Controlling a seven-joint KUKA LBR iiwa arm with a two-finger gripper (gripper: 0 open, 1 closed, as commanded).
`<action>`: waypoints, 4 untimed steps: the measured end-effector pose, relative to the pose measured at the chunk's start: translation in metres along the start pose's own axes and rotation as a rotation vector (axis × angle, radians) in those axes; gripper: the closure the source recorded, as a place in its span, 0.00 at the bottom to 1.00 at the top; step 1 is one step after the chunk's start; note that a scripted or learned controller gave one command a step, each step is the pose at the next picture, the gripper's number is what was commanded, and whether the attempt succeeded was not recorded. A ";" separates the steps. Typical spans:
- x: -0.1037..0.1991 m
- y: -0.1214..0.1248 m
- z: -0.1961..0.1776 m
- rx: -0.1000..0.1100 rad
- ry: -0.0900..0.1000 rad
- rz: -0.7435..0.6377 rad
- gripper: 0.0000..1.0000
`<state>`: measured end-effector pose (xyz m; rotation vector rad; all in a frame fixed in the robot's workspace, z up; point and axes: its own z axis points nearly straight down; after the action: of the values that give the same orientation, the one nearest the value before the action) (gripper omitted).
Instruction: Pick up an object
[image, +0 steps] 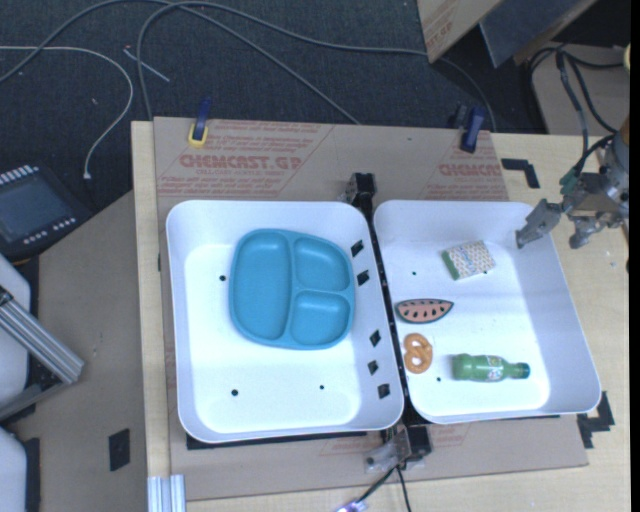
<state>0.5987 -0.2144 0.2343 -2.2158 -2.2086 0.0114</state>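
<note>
Camera view from above the bench is showing two shallow white bins sitting side by side. The left bin (200, 400), well away from the gripper on its far side, is holding a blue divided plate (292, 288). The right bin (570, 340) is lying just beside and below the gripper (562, 226), which is hovering over that bin's upper right rim with its two fingers spread apart and nothing between them.

Inside the right bin, four small things are waiting. Farthest from the gripper, toward the bin's lower edge, a green bottle (487, 368) is lying on its side. Nearest the gripper, a little to its left, a speckled green and white block (468, 260) is resting flat. Further down and left, a watermelon slice (424, 310) is lying flat, and beyond it a pretzel (417, 352) is sitting close to the bin's inner wall.

The block is looking like the easiest pick: probably light and perhaps a little soft, with flat sides to pinch across. The bottle seems stiff but smooth and round, so it is likely to roll or slip unless gripped across its middle.
</note>
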 end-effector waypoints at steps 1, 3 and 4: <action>0.001 0.003 -0.008 -0.014 -0.004 -0.004 0.00; -0.003 -0.005 0.102 -0.009 -0.002 -0.003 0.00; 0.000 -0.004 0.152 -0.010 0.003 -0.005 0.00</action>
<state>0.5930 -0.2140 0.0828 -2.2132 -2.2178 -0.0034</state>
